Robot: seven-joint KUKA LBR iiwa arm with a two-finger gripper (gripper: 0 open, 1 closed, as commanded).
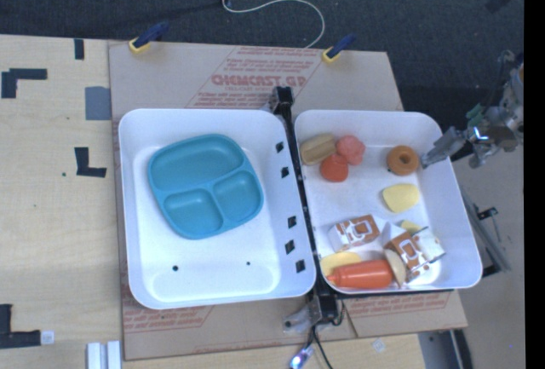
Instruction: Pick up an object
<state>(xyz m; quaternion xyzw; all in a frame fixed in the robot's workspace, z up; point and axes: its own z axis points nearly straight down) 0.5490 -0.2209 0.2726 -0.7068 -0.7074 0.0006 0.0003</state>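
Wooden bench (51, 214) w/ black tape marks carries a cardboard sheet (247, 77), red print, clamped at the far edge by two yellow-blue clamps (149, 37). On the sheet: two white bins side by side, left bin (136, 214) & right bin (456, 222), touching.

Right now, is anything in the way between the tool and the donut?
Nothing visible. The tool sits at the right bin's right edge, and the brown donut lies just to its left, with bare white floor between them.
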